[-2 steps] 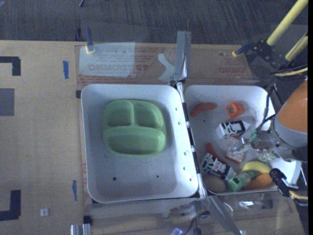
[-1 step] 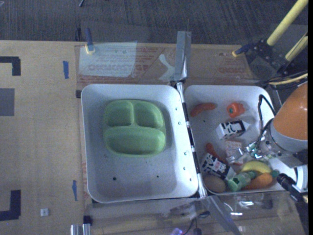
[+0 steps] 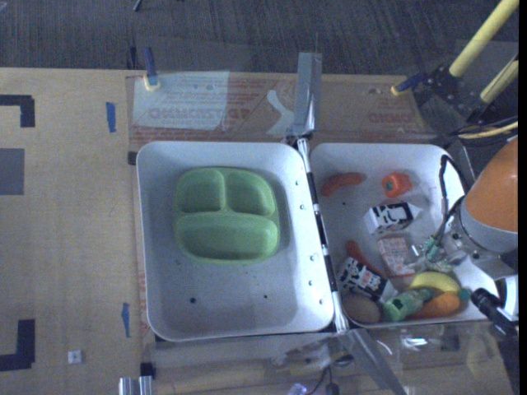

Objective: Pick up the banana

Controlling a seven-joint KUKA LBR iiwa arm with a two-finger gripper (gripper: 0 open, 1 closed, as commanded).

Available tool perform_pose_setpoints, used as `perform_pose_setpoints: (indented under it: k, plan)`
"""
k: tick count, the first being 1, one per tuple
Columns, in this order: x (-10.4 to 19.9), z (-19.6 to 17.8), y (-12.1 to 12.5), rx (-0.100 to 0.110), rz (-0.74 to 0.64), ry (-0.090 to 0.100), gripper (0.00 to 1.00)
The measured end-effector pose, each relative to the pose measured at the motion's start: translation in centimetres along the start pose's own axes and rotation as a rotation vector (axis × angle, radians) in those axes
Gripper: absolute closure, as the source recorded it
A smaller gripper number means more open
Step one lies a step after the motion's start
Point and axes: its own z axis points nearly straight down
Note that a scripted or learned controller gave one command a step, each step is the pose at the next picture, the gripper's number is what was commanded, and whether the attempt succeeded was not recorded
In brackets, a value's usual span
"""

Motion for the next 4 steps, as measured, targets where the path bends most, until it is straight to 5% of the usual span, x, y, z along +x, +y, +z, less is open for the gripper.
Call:
perform_pose_setpoints:
  k: [1, 2, 3, 4]
  plan:
    - [2.0, -8.4, -0.1, 0.019, -0.59, 0.012, 1.0]
    - [2.0, -8.4, -0.1, 0.019, -0.59, 0.012, 0.0]
    - [2.6, 1.0, 0.5, 0.002, -0.877, -0.006, 0.0]
    - [1.9, -0.9, 2.2, 0.017, -0.802, 0.014, 0.0]
